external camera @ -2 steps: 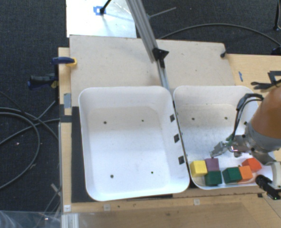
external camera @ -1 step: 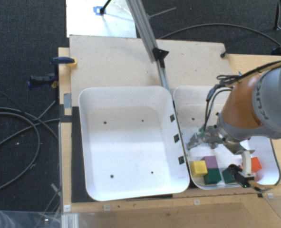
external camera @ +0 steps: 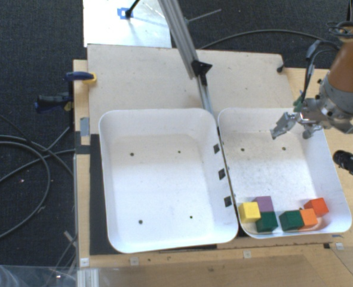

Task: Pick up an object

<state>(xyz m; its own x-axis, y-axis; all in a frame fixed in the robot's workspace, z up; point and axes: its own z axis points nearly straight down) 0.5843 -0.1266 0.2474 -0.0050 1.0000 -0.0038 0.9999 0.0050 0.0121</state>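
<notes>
- The blocks, nearest the camera, sit bunched along the front wall of the right bin, at about five o'clock in the view: a yellow block, a purple block just behind it, two green blocks and, then two orange blocks and toward the corner. They are touching or nearly so.
- At about eight o'clock the left bin lies on the counter.
- At about eleven o'clock a blue-and-yellow clamp grips the counter's left edge.
- At about three o'clock the pincer hangs over the back part of the right bin, well apart from the blocks; whether it is apart or together I cannot tell, and I see nothing clamped in it.
- Risk, as I judge it: the blocks are packed close against the wall, so a descent may land a finger on a neighbour or on the rim, nudging the cluster instead of straddling one block.
- A corner block leaves little room on its wall side, so a grasp could slip off or come up with nothing.
</notes>
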